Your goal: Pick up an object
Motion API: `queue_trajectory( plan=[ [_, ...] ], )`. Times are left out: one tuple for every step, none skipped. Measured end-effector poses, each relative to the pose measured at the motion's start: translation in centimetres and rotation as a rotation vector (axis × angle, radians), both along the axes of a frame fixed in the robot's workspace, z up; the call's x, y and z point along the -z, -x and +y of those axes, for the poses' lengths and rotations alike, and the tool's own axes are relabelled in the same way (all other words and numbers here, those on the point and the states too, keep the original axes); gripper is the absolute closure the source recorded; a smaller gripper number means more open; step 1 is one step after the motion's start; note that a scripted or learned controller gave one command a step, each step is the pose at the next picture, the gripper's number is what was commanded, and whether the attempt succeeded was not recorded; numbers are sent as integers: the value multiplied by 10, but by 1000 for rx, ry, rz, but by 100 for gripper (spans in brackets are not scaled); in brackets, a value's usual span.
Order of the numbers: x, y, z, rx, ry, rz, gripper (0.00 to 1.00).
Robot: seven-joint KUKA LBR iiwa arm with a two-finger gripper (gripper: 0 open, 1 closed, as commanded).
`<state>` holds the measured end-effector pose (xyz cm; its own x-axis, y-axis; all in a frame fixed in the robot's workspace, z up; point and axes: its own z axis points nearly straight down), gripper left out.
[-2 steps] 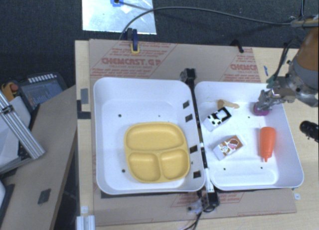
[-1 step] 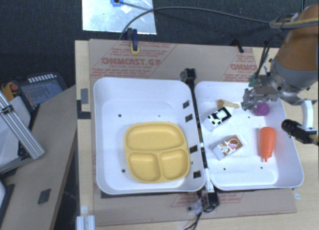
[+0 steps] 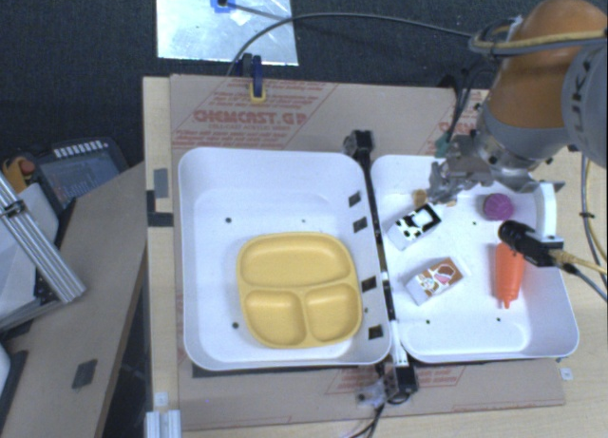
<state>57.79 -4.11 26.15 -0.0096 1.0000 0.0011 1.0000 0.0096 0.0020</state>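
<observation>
While we read the bench from left to right, we first met the left shallow white plastic bin (image 3: 204, 237), which held a yellow three-compartment plastic tray (image 3: 297, 289) lying flat toward its front; the tray's large compartment faced the back of the bench and its two small ones faced the front. Beyond the dividing rim we came to the right shallow white plastic bin (image 3: 456, 341). Near its left side lay a small black-and-white patterned block (image 3: 414, 225), its long axis running from lower left to upper right. Just in front of it we saw a small rectangular box with a red and white printed face (image 3: 436, 279), slanted the same way. Farther right, a small round purple object (image 3: 498, 205) sat near the back wall, and an orange carrot-shaped toy (image 3: 508, 274) lay with its long axis nearly front to back, narrow tip toward the front. The two-finger gripper (image 3: 448, 180) hung over the back of this bin, just above and right of the patterned block; we could not tell whether its fingers were spread or pressed together, and nothing was visible between them.
</observation>
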Motion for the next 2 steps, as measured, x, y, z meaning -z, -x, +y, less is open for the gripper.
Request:
queue_trajectory(
  plan=[
    [0,-9,50,0,-1,-1,100],
    [4,-15,98,0,-1,0,100]
  ],
)
